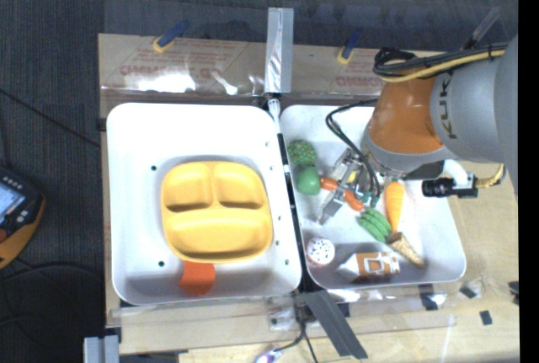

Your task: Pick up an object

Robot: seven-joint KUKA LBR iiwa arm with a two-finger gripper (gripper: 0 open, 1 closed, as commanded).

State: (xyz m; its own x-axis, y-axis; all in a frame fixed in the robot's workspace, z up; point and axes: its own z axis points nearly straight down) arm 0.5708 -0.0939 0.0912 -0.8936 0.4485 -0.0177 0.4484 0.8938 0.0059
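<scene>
The right bin (438, 256) holds several toys. A bumpy green one (301, 152) and a smooth green ball (308, 181) lie by its left wall. An orange carrot (393, 203), a green pod (375, 224) and a small red-orange piece (354, 202) sit mid-bin. My gripper (337, 184) is low in this bin, just right of the green ball, with its metal fingers (330, 208) spread open. Nothing is clearly held between them. The wrist hides the back right part of the bin.
A white speckled ball (320, 250), a brown bottle (375, 264) and a tan stub (408, 249) lie along the right bin's front. The left bin (135, 134) carries a yellow divided tray (217, 211) and an orange block (198, 276). A black cable (337, 127) loops near the wrist.
</scene>
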